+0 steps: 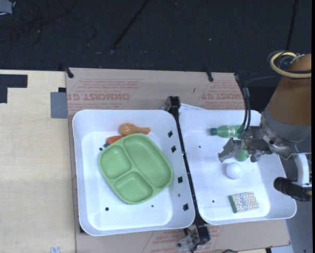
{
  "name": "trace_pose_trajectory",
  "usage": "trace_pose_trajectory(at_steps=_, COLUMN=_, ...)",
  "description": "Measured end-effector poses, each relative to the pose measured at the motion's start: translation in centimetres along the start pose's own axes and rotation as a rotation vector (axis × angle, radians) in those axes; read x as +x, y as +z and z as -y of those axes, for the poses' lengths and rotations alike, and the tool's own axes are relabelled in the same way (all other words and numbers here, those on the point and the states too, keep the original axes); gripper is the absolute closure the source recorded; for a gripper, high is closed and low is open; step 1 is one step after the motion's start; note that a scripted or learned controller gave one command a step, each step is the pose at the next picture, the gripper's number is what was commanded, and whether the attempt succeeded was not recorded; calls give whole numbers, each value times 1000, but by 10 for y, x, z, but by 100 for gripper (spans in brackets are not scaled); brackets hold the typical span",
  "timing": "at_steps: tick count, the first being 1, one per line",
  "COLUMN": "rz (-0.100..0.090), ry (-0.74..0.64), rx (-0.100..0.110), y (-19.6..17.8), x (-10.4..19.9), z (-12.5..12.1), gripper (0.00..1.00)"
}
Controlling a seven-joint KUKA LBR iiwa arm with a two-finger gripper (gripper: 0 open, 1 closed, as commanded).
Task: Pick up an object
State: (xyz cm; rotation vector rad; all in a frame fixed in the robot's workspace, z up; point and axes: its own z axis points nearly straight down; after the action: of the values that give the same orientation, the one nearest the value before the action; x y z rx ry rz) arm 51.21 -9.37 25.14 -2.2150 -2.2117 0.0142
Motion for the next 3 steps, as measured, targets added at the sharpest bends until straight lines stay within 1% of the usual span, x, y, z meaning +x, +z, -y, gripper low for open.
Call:
trace_pose_trajectory(at_steps=1, rz=2, ry=-2, rx=-13, y=-6, x=0, z=-2, gripper=0)
trace_pose_trajectory(at_steps=2, rz=0, ry=-2, rx=-7, y=39, x=5, z=-8, gripper=0)
trace_pose_trajectory(at_steps=3, rz=0, ry=-1, rx=-6, y=85, x=-1, z=-5, gripper=0)
